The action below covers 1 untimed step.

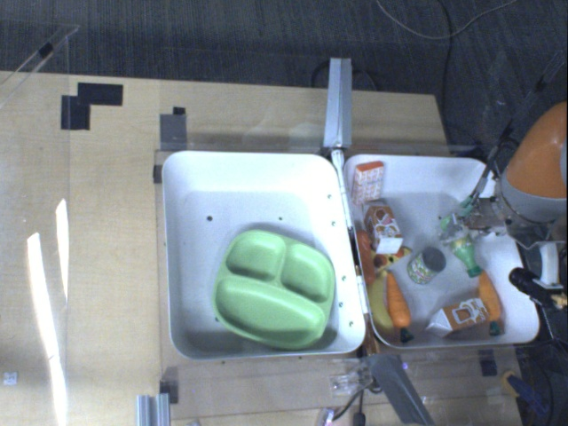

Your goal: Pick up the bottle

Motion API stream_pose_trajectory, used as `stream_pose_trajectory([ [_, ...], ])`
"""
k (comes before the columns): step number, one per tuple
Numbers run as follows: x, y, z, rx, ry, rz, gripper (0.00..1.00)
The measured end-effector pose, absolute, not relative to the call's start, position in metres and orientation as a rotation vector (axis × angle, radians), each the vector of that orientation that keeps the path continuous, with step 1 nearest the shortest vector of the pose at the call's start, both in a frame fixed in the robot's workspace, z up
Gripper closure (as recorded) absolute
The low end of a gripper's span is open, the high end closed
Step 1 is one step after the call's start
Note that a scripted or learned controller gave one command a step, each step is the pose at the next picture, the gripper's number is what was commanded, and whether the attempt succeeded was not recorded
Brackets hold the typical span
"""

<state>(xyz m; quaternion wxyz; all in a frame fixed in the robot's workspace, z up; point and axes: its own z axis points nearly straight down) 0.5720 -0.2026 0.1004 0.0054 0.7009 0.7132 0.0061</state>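
At right of frame, two-finger gripper [468,216] above small green plastic bottle [465,254]; grip state indeterminate, bottle not yet lifted.

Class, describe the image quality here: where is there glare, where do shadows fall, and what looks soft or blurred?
Camera view: glare streaks on the bench at left; soft shadow beneath the green divided tray in the left bin; the small items in the right bin and the gripper look soft, without fine detail.

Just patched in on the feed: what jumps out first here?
The big green divided tray lying in the left bin, then the clutter in the right bin: cartons, two carrots, a can. The arm's orange band looms at the right edge, with the hand by the green bottle.
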Motion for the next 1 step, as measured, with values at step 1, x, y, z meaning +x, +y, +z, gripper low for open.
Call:
stream_pose_trajectory([
  [1, 0.5489, -0.1409, 0.1917, 2.460, 1.948, 0.007, 1.00],
])
